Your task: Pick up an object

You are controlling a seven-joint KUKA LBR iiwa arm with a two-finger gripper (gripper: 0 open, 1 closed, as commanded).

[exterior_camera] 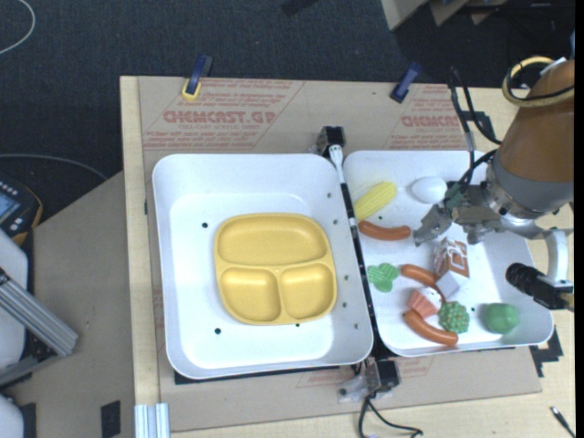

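Arm: you have the grey arm with its orange band (538,140) reaching in from the right, low over the right shallow white bin (401,161).
Gripper: the two-finger gripper (447,226) hangs just above the toys in the middle of that bin; its dark fingers look spread, with nothing seen between them.
Nearest candidate: a small brown-and-white printed packet (452,261) lies just below the fingertips; whether they touch it, you cannot tell from this slant.
Other objects in the right bin: a yellow plastic corn cob (376,197) and a white egg-shaped piece (427,189) toward the far side; a reddish toy sausage (385,232) left of the gripper; a green leafy toy (383,276), a second short sausage (419,274), a pink-and-white chunk (424,299), a green broccoli head (453,318), a long orange-red sausage (430,328) and a round green ball-like toy (499,318) toward the near side.
Left bin: the other white bin (173,190) holds a yellow three-compartment plastic tray (274,267), well apart from the gripper.
Done: by the look of it, the approach; the arm is down among the objects.
Left: the grasp and the lift; every object rests on the bin floor, so you should count nothing as picked.
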